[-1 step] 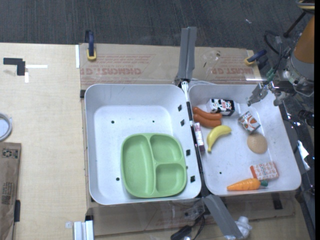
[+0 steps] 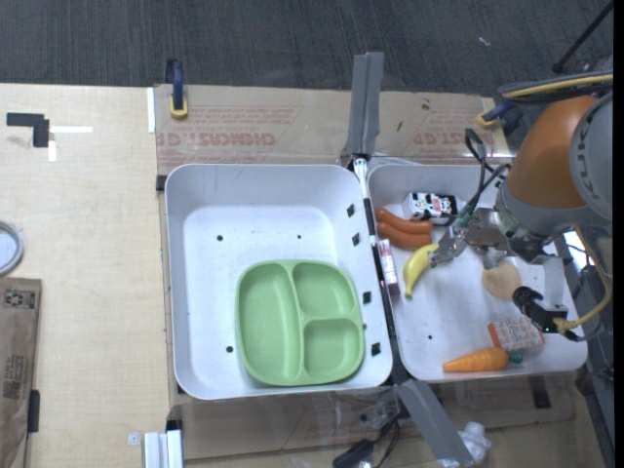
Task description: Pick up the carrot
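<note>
The carrot (image 2: 477,361) is orange with a small green top at its right end. It lies flat near the front edge of the right bin (image 2: 429,344). My gripper (image 2: 450,247) hangs over the middle of that bin, well behind the carrot and apart from it. Its tip is right beside the upper end of a yellow banana (image 2: 419,267). Nothing shows in the gripper's grasp. The grey arm with its orange band (image 2: 556,164) comes in from the right.
The right bin also holds two red sausages (image 2: 404,226), a black-and-white item (image 2: 432,204), a beige round piece (image 2: 501,281) and an orange-white packet (image 2: 515,333) just right of the carrot. A green divided plate (image 2: 300,322) lies in the left bin (image 2: 195,261).
</note>
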`<state>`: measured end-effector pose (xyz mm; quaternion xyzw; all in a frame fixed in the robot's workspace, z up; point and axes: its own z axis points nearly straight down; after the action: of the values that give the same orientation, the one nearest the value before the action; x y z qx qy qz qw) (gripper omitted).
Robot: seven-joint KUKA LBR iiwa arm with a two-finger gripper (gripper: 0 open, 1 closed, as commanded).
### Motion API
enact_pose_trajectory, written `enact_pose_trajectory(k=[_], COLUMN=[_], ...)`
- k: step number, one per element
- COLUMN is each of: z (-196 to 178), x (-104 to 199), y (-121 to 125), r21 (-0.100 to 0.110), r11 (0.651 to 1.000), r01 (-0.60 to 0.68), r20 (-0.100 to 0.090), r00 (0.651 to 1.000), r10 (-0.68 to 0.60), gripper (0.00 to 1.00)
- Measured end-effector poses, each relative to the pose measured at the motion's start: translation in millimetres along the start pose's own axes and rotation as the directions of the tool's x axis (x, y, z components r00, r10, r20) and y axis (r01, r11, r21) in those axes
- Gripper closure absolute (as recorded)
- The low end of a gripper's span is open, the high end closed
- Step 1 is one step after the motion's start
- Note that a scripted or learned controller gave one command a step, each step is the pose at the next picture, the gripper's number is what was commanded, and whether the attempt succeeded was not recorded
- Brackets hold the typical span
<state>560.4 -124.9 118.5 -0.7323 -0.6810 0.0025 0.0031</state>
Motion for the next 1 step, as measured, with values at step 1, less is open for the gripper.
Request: enact_pose_trajectory(k=[1], z=[-38.9], x=[-13.7], y=[-82.4], r21=[-0.001], r11=[0.927], r01=[0.375], r20=[-0.001], r00=[0.927], r10=[-0.375], gripper=[0.00])
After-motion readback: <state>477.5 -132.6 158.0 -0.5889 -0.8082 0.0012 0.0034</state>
